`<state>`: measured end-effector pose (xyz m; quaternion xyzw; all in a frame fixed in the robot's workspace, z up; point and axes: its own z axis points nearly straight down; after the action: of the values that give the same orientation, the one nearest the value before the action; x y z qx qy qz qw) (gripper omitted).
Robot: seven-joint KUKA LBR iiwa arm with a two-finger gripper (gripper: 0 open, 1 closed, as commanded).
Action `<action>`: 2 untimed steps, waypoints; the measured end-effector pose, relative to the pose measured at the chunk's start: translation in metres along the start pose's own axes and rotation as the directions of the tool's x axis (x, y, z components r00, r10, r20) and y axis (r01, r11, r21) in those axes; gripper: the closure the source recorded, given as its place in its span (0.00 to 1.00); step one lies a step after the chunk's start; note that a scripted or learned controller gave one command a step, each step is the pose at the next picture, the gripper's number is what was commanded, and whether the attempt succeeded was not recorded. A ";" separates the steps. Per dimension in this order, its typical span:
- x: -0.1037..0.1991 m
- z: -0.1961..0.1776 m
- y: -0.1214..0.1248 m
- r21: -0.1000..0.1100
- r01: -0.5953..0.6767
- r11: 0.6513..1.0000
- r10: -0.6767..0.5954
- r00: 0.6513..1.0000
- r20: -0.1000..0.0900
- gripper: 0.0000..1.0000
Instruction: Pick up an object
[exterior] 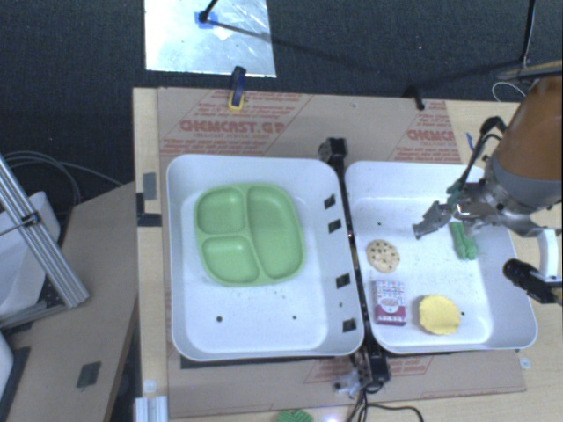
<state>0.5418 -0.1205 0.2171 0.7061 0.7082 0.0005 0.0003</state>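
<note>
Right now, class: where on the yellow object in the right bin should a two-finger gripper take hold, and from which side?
Probably across the middle of the yellow object, straight down from above. It lies low in the right bin, with open floor around it except near the red-and-white packet.

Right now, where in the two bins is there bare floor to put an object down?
Left bin: bare strip in front of the green plate. Right bin: bare floor at the back, above the cookie. Crowded: its front, with the small box and yellow piece, and around the green stick under the end effector.
</note>
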 end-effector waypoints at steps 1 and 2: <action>-0.062 0.137 0.001 0.000 -0.007 1.000 0.007 1.000 0.003 0.00; -0.087 0.131 0.053 -0.007 0.002 1.000 -0.002 1.000 0.004 0.00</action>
<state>0.5949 -0.2075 0.0859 0.7053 0.7089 0.0015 0.0039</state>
